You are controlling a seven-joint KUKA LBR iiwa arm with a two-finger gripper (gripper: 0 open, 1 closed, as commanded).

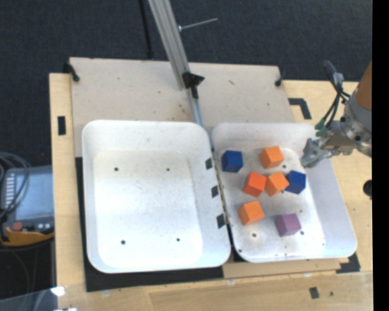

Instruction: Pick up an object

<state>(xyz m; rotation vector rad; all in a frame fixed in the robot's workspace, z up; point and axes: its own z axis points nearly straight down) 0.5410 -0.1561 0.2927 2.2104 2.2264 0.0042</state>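
The claw (311, 155) is hanging over the right bin (334, 193), near that bin's upper right part, and it is coming in from the right on the grey arm (350, 135). It is too small and blurry here to tell how the claw is set, and nothing is showing in it. It is not touching any block. The blocks are all sitting on the floor of the right bin, to the left of the claw and below it in the picture. The closest ones are an orange block (271, 157), which is sitting near the claw on its left, and a blue block (296, 181), which is sitting just below the claw. Right beside that blue block another orange block (277, 183) is sitting, and the two are touching or almost touching. A third orange block (255, 184) is pressing up against it on the left. A second blue block (232, 161) is sitting alone near the left wall of the right bin, well apart from the claw. Lower down, a fourth orange block (251, 212) is sitting by itself, and a purple block (288, 224) is sitting near it on the right. The left bin (94, 173) is lying next to the right bin on the table (61, 102). A grey metal pole (170, 34) is slanting up from between the bins toward the top of the picture.
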